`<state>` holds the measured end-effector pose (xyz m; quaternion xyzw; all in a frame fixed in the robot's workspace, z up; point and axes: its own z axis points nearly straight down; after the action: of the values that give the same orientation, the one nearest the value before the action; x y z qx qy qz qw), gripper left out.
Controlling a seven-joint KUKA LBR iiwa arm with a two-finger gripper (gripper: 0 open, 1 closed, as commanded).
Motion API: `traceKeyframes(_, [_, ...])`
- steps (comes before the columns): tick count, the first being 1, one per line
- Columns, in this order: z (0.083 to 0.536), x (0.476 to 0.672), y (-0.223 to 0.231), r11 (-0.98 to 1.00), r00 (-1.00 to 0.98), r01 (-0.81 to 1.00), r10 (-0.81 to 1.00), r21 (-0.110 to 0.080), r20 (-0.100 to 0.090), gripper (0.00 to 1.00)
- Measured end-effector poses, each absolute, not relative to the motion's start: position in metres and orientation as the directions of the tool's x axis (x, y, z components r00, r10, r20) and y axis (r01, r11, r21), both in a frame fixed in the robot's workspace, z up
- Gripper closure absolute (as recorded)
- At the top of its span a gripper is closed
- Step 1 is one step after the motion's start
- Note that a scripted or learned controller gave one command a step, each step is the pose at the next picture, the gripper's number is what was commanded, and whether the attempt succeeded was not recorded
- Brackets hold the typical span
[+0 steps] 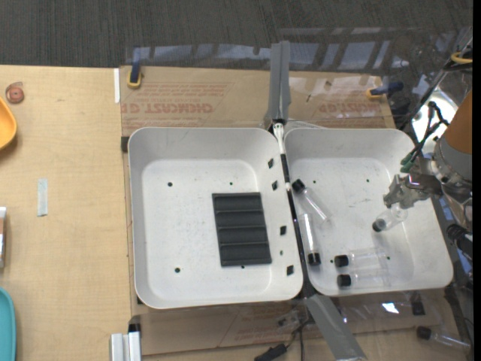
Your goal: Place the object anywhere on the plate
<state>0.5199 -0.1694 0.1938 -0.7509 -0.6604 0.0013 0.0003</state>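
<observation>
- i am the arm, and i come in from the right edge of the frame, a little above the middle.
- my gripper [392,207] hangs over the right part of the right bin [421,283].
- just under my gripper there is a clear tube [383,223] — it looks like it sits at my fingertips, but it is see-through and blurry.
- i cannot tell if my fingers are open or closed, or if the tube is truly between them.
- the black ridged plate [241,229] lies flat in the middle of the left bin [146,201], well apart from my gripper.
- more clear tubes with black caps lie in the right bin: one slanted tube [308,200] near the upper left of that bin, one long tube [309,241] along its left wall, and two short tubes [361,269] side by side near its lower edge.
- both bins sit on brown cardboard [195,104], touching each other in the middle of the frame.
- at the far left of the frame is a wooden table [60,262] — an orange thing [4,126] pokes in at its left edge.
</observation>
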Motion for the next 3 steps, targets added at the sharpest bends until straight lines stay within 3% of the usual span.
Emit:
traceKeyframes(1, [0.135, 0.521, -0.094, -0.367, 0.367, 0.930, 0.930, -0.004, -0.002, 1.00])
traceKeyframes(2, [0.191, 0.521, 0.011, -0.367, 0.367, 0.930, 0.930, -0.002, -0.003, 1.00])
traceKeyframes(3, [0.209, 0.538, 0.084, -0.399, 0.399, 0.917, 0.917, -0.004, -0.005, 1.00])
